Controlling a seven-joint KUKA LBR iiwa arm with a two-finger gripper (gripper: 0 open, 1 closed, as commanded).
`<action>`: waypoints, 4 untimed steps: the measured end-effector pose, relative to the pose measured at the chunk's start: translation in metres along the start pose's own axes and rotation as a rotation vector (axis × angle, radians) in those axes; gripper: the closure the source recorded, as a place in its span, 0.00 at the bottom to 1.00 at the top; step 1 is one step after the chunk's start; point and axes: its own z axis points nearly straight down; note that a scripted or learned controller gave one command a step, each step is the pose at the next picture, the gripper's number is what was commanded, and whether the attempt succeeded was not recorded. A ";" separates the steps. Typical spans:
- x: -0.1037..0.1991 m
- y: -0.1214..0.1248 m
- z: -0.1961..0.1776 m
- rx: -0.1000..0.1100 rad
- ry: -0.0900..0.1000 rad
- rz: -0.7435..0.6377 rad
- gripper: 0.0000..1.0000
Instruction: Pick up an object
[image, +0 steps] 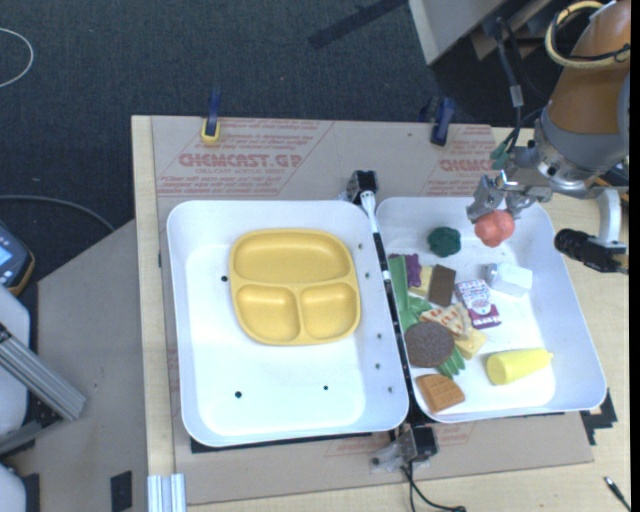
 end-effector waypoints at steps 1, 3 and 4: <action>0.050 -0.019 -0.010 0.009 0.005 -0.004 1.00; 0.156 -0.048 0.011 0.011 0.004 -0.005 1.00; 0.206 -0.069 0.011 0.012 0.004 -0.005 1.00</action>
